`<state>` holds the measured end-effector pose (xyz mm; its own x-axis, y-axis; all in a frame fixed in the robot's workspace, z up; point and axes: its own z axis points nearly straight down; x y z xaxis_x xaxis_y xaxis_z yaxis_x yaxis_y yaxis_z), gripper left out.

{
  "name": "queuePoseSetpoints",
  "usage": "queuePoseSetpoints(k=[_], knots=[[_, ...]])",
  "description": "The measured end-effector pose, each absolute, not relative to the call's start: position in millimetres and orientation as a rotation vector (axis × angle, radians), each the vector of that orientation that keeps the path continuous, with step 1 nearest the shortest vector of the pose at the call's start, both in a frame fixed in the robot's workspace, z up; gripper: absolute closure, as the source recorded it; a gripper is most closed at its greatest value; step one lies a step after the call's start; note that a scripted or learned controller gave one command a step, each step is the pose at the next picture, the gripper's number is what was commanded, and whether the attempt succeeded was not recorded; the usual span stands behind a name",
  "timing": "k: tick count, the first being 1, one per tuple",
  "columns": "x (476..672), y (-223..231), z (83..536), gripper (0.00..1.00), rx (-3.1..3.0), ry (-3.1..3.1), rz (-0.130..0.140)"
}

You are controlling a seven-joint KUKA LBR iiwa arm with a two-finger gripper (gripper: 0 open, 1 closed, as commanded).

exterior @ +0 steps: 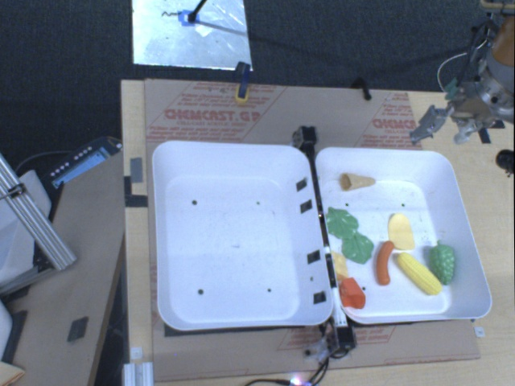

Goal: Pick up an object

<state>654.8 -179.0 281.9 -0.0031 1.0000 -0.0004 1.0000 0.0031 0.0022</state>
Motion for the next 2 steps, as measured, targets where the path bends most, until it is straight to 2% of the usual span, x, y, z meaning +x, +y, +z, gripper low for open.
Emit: queuePoseSetpoints(k=[1,2], knots=[[655.8,-179,294,1.00,2.210,2.225,0.006],[669.6,-117,265,1.00,2.211,2.231,0.002]])
